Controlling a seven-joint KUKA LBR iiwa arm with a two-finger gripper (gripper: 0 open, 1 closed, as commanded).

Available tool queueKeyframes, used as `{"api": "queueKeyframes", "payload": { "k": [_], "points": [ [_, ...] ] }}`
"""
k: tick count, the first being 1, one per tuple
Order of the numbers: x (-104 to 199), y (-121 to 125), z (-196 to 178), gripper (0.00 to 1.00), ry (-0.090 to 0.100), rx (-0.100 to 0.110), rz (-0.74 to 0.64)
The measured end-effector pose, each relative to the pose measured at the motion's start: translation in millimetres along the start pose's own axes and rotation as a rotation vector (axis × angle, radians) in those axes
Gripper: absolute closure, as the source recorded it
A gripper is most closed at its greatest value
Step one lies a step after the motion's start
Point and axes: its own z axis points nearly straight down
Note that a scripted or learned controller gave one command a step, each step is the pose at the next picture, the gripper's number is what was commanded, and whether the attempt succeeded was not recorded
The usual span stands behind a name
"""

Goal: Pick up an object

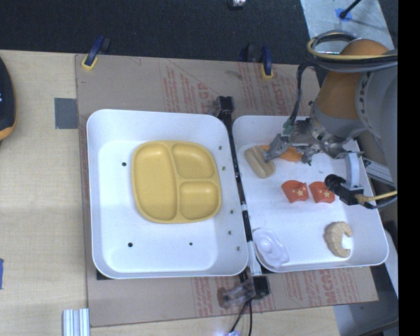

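My gripper (291, 150) hangs low over the far left part of the right bin (367, 254), its fingers open. An orange piece (290, 154) lies right under it, between the fingers and partly hidden by them. A tan bread-like roll (259, 162) lies just left of the gripper. Two red pieces (295, 191) (323, 194) sit side by side in the bin's middle. A pale croissant-shaped item (339, 238) lies near the bin's near right corner, and a clear whitish object (269, 247) rests at its near left corner.
The left bin (108, 250) bears a yellow divided plate (176, 180). The wall between the two bins (236, 180) runs close to the roll. The grey arm with its orange band (346, 82) comes in over the right bin's far right side.
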Motion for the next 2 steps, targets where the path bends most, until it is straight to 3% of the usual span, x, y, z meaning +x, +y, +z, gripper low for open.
{"api": "queueKeyframes", "payload": {
  "k": [1, 2],
  "points": [
    [-10.1, -68.3, 18.1, 0.0, 0.002, 0.018, 0.005],
    [-10.7, -64.7, 6.2, 1.0, 0.001, 0.011, 0.003]
  ]
}}
